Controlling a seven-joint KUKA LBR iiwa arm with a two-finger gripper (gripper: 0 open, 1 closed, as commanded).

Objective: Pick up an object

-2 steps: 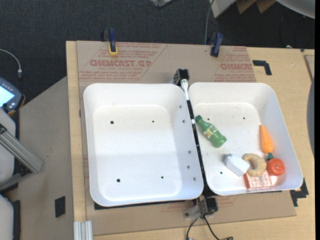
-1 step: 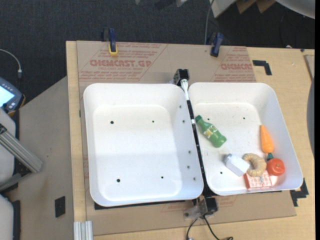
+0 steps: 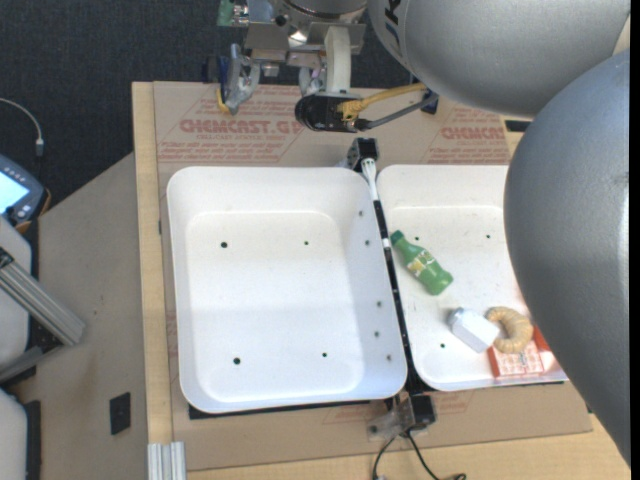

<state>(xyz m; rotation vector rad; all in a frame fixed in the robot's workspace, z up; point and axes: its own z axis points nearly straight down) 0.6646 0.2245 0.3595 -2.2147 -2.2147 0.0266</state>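
Note:
My gripper [image 3: 285,80] hangs high over the brown board behind the bins, past the far rim of the left bin [image 3: 190,268]. Its two fingers [image 3: 236,86] stand apart, open, with nothing between them. All the loose objects lie in the right bin [image 3: 450,183]. A green bottle [image 3: 421,263] rests slantwise near the divider. Toward the front sit a small white block [image 3: 469,329], a tan ring-shaped piece [image 3: 511,329] and a red and white box [image 3: 525,360], close together. The grey arm covers the right bin's right side.
A black strip [image 3: 385,258] runs along the seam between the two bins. The brown board [image 3: 150,268] under the bins carries red lettering at the back. A dark device with a lit screen [image 3: 15,198] sits off the bench at the left.

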